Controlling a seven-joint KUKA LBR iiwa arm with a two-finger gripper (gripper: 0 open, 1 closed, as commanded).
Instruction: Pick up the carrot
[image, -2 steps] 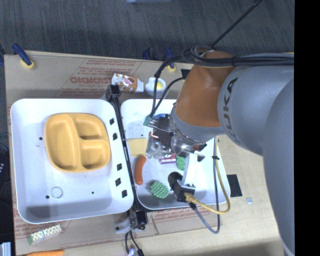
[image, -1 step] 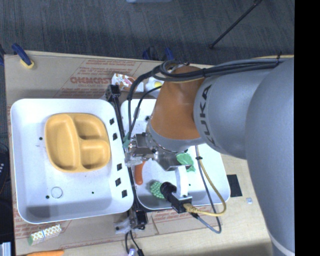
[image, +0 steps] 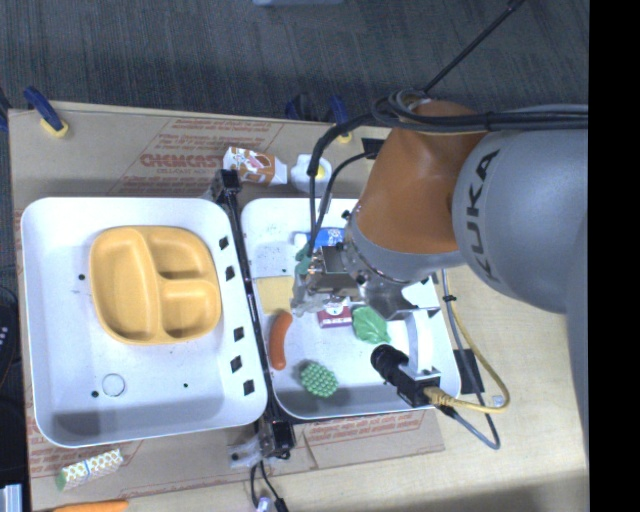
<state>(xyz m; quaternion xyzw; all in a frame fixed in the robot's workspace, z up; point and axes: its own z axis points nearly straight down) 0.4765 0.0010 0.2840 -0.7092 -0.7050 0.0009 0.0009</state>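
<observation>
The carrot (image: 279, 339) is a small orange stick lying upright along the left wall of the right bin (image: 268, 245). My gripper (image: 322, 283) hangs over the middle of that bin, a little up and to the right of the carrot, apart from it. The grey arm with its orange band covers much of the bin's right half. Nothing is seen held.
A green textured ball (image: 319, 378) lies near the right bin's front edge. A green leafy piece (image: 369, 324) and a small dark red item (image: 334, 317) sit beside the gripper. The left bin (image: 50, 330) holds a yellow divided plate (image: 157, 281).
</observation>
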